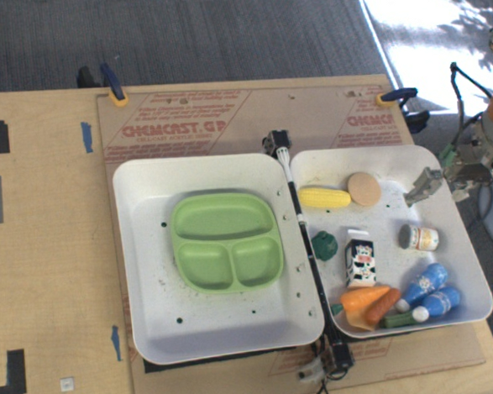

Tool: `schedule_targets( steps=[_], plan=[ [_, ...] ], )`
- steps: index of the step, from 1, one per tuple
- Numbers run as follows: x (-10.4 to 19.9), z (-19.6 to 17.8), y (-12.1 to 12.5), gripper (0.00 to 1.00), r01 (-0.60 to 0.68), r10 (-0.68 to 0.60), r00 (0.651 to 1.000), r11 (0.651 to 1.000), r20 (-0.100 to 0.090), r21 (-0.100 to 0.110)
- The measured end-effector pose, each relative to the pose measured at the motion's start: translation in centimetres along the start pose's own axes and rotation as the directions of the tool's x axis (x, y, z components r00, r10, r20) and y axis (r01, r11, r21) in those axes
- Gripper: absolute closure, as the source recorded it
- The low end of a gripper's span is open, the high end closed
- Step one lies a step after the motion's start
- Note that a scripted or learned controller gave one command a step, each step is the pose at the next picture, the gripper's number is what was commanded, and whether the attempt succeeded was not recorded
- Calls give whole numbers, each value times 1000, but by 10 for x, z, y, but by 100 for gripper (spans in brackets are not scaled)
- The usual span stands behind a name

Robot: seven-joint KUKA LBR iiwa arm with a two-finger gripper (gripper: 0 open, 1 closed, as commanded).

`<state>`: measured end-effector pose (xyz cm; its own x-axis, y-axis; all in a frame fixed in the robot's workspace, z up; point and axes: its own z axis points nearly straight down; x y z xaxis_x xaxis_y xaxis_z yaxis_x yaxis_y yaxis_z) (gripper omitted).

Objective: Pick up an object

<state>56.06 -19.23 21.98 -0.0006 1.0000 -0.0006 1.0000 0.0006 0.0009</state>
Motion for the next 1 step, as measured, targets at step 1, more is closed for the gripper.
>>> schedule_targets(
  steps=[1],
  plan=[
    [-11,124,-10,0,68,-68,998,998,-5,-1]
  ],
)
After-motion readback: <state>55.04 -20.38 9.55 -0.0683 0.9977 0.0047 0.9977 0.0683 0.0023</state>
